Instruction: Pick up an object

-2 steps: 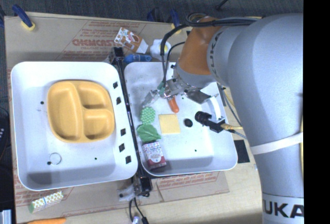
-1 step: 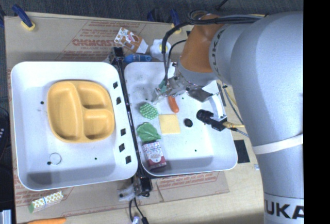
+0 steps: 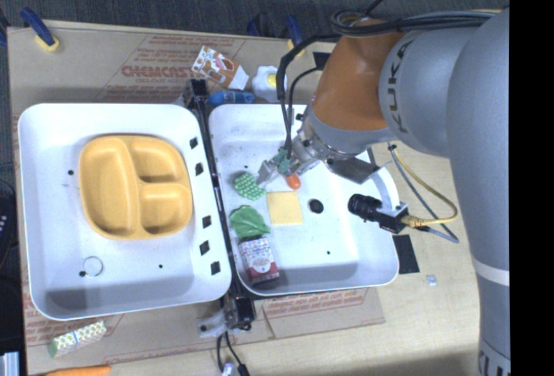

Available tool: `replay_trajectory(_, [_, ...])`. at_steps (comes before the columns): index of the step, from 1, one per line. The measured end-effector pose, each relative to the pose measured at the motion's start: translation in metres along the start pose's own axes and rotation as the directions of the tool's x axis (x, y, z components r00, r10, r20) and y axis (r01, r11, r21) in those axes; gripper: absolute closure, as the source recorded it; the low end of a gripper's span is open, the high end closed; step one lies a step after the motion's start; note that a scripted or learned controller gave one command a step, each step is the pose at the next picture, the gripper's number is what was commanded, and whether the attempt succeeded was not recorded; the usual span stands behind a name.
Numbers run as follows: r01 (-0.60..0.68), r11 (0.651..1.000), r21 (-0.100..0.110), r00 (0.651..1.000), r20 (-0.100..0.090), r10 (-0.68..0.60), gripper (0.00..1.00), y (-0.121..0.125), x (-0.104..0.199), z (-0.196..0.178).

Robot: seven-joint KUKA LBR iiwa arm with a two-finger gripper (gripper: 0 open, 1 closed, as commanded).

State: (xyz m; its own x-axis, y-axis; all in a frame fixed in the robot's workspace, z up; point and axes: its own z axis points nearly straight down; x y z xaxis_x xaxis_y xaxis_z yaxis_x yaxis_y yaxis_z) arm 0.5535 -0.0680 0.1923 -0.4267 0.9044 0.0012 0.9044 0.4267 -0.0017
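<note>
The arm (image 3: 415,88) reaches in from the right over the right bin (image 3: 346,266), its orange band above the bin's far half. The gripper (image 3: 279,166) hangs low over the middle of that bin, its tips pointing toward the divider between the two bins. Whether the jaws are apart or together cannot be told, as the tips are small and blurred against the items beneath. A small teal piece (image 3: 283,161) sits right at the tips, but it is unclear if it is part of the gripper or a held thing. Just beside the gripper, toward the bin's near wall, lies a small orange item (image 3: 294,182), and next to that a yellow square (image 3: 285,209). A green dotted ball (image 3: 248,185) rests on the divider side of the gripper, close to the tips. Nearer the front wall lie a green leaf-like toy (image 3: 248,221) and a red packet (image 3: 258,260) (its label is too small to read). A dark round spot (image 3: 315,207) marks the bin floor beside the yellow square. The left bin (image 3: 52,279) holds a yellow divided tray (image 3: 136,184), well apart from the gripper.
</note>
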Motion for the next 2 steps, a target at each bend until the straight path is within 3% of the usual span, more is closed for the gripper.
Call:
replay_trajectory(1, [0.115,0.993,-0.001,0.993,0.002,-0.115,1.0,-0.061,-0.022,-0.083])
replay_trajectory(2, [0.119,0.993,0.0,0.993,0.002,-0.119,1.0,-0.061,-0.022,-0.094])
